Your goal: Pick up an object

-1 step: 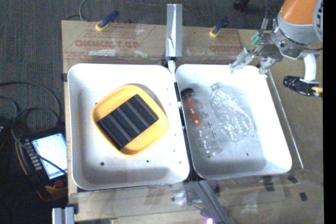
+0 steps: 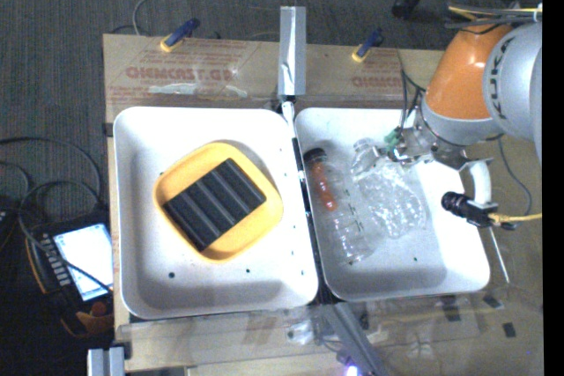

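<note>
Two bins: sitting side by side, keeping the objects within the arm's reach.
Left bin (image 2: 132,189): holding a yellow pad (image 2: 219,200), lying flat at centre frame-left.
Right bin (image 2: 458,269): holding a clear plastic bottle (image 2: 330,198) and crumpled wrap (image 2: 388,198).
Gripper (image 2: 401,145): hovering over the wrap, upper right; grip state I cannot tell.
</note>
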### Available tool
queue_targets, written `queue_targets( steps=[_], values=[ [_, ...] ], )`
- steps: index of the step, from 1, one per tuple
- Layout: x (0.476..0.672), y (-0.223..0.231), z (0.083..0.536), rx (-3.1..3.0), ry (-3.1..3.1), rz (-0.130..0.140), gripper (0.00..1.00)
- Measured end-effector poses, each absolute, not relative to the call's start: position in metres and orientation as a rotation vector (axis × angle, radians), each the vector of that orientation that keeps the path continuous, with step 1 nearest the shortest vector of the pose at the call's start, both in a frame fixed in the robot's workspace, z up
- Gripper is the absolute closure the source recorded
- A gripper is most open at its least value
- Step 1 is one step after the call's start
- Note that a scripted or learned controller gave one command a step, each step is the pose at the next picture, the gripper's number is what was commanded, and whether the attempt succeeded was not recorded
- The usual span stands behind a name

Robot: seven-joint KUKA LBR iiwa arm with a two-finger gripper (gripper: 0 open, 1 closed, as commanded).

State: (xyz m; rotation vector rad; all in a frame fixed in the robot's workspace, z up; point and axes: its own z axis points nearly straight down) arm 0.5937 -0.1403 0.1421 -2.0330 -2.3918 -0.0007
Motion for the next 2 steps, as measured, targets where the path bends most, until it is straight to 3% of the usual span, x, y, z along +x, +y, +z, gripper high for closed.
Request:
queue_targets(
  steps=[1,2],
  values=[
    [0.654,-0.137,0.090,-2.022,-2.417,-0.010,0.00],
    [0.599,-0.148,0.091,-2.030,-2.410,-0.007,0.00]
  ],
)
